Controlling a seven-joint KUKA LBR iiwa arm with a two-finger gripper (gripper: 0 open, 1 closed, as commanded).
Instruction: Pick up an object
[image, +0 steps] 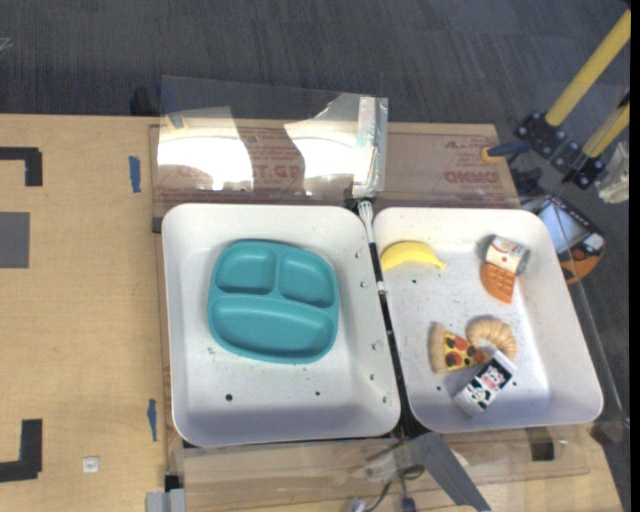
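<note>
Two shallow white bins sat side by side on the bench. The left bin (190, 400) held a teal divided plate (272, 300); the right bin (560, 395) held every loose candidate for the pick.

Contents of the right bin:
- A banana (410, 257) lay near the upper left corner, just beside the divider between the bins, its long axis running roughly left to right across the camera view.
- An orange carton (503, 268) lay near the upper right corner, well apart from the banana, its long axis running top to bottom with a slight tilt.
- A pizza slice (453, 350), a croissant (494, 334) and a small black-and-white box (485, 384) were clustered toward the lower middle — touching or nearly so.

The arm enters from the right of the view, so the carton and the cluster lay nearer that side than the banana. The position of any object relative to the pincer could not be stated, and neither could its opening or whether it had hold of anything. As a judgement, the banana and the carton — each standing clear of neighbours — offered the cleaner approach, with the fingers closing across the short axis.
</note>
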